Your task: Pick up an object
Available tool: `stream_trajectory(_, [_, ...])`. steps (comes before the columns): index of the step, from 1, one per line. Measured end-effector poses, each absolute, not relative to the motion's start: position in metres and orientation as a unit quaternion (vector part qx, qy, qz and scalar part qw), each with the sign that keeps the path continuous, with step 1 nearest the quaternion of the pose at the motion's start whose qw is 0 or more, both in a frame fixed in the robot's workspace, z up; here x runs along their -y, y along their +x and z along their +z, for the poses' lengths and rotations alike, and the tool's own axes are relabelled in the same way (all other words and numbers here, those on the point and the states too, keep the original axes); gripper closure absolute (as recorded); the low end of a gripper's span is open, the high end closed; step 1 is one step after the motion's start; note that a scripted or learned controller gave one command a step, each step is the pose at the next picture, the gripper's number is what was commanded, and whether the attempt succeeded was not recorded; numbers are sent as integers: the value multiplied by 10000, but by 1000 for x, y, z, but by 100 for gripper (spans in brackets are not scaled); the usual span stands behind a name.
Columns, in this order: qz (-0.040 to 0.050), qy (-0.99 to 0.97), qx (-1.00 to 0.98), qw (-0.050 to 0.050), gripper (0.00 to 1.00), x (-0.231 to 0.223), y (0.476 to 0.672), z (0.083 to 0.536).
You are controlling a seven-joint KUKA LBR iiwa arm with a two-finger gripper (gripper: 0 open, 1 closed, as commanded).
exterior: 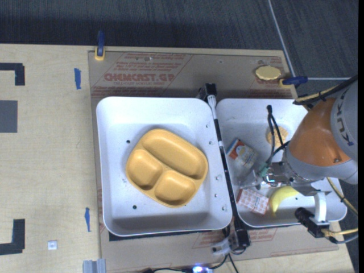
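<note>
— Claw (272, 178)? Down in right bin (250, 111), beside banana (282, 197); impossible to tell whether spread or closed.
— And the bins?
— Left bin (114, 118): yellow three-part tray (165, 166). Right bin: banana, snack packet (239, 152), red-and-white packet (252, 200).
— Surroundings?
— Brown cardboard (148, 73) under both bins, pale wood bench (45, 152), dark carpet (170, 10) beyond.

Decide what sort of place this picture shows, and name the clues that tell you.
Probably a robotics lab test bench. A grey-and-orange robot arm reaches into the right bin among small items, the left bin holds a yellow divided tray, and tape marks dot the wooden bench.
</note>
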State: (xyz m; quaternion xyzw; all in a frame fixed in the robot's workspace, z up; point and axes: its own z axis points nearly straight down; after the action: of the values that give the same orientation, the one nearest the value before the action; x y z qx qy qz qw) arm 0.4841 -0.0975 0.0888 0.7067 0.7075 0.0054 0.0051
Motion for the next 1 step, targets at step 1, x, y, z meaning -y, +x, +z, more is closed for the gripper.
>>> stream_trajectory(1, [34,7077,-7065,66,0,94,484,89])
